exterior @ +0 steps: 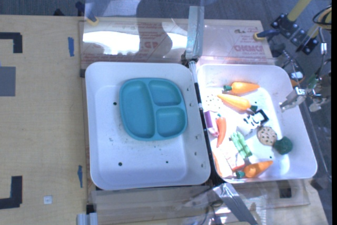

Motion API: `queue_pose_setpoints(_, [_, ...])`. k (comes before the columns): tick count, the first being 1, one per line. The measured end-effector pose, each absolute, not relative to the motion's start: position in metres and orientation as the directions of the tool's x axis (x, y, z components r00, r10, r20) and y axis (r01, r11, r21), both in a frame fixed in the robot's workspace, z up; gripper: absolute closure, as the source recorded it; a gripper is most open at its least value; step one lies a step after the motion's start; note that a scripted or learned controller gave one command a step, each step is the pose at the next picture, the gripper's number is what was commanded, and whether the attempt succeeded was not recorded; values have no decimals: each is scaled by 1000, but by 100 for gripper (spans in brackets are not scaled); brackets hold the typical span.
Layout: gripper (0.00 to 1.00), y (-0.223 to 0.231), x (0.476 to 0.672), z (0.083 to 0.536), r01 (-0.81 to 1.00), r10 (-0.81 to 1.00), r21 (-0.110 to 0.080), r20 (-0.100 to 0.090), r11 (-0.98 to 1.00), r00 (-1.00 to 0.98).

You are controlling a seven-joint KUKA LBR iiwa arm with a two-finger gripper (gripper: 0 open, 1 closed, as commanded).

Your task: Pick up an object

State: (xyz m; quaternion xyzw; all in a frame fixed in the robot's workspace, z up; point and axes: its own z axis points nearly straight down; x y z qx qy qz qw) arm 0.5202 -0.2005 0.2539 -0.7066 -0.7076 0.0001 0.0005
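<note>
I saw the gripper [295,98] at the right bin's [303,166] right rim, apparently staged clear of the pile; whether it was clenched or released, I could not tell. Toys lay to its left: carrots [238,95] nearest, cookie [267,136] and broccoli [284,145] below-left. The plate [152,108] sat well left, likely the drop target. The arm reached in low, wrist angled inward.

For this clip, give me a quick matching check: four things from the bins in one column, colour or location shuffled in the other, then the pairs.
Things:
1. divided plate
2. cookie
3. broccoli
4. top carrot

Descriptions:
A. green, near the right bin's right wall
B. teal, in the left bin
C. orange, toward the right bin's far edge
D. round, brown-speckled, just left of the broccoli

Pairs: 1-B, 2-D, 3-A, 4-C
</note>
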Motion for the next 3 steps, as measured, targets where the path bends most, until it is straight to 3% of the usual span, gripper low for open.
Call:
queue_pose_setpoints(1, [0, -184, 572, 204, 977, 977, 0, 0, 213, -213])
queue_pose_setpoints(2, [0, -137, 610, 90, 988, 988, 8, -3, 156, -156])
queue_pose_setpoints(3, [100, -137, 610, 99, 988, 988, 8, -2, 155, -155])
